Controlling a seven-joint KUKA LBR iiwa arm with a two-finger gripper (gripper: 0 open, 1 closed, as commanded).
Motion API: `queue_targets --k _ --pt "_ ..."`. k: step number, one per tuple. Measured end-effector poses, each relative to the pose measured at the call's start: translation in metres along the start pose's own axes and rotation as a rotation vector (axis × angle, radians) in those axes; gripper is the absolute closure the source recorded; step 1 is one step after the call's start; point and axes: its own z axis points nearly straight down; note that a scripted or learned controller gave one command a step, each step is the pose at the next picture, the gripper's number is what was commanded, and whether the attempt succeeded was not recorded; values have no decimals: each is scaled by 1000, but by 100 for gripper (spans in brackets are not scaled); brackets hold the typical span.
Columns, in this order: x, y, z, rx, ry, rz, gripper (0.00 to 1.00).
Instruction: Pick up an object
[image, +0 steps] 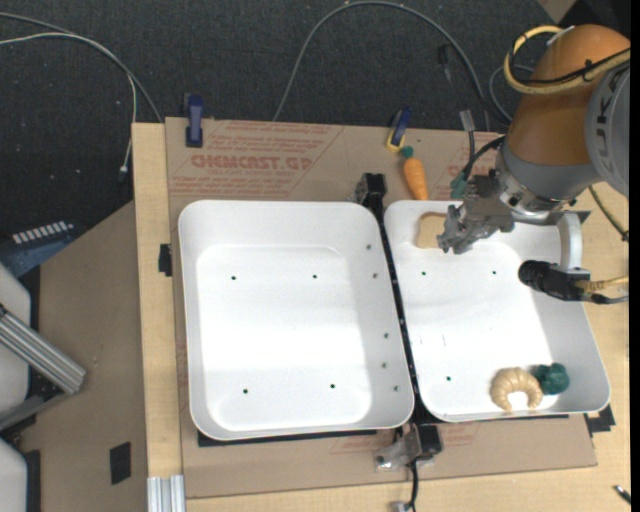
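My gripper (457, 238) hangs over the far left corner of the right bin (470, 330). Just to its left a tan, bread-like object (429, 230) lies against the bin's back wall, partly hidden by the gripper. A beige croissant (516, 388) rests in the near right corner of the same bin, touching a small dark green object (551, 377). An orange carrot (414, 177) lies on the board behind the bin. I see nothing clearly held.
The left bin (290, 320) sits beside the right one, a black clip (372, 188) at their far joint. Blue clamps (193, 118) hold the cardboard's back edge. A black cable fitting (548, 276) juts over the right bin's right side.
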Motion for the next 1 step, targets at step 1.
queue_targets --k 1 --pt "56 -13 12 2 0 -1 100"
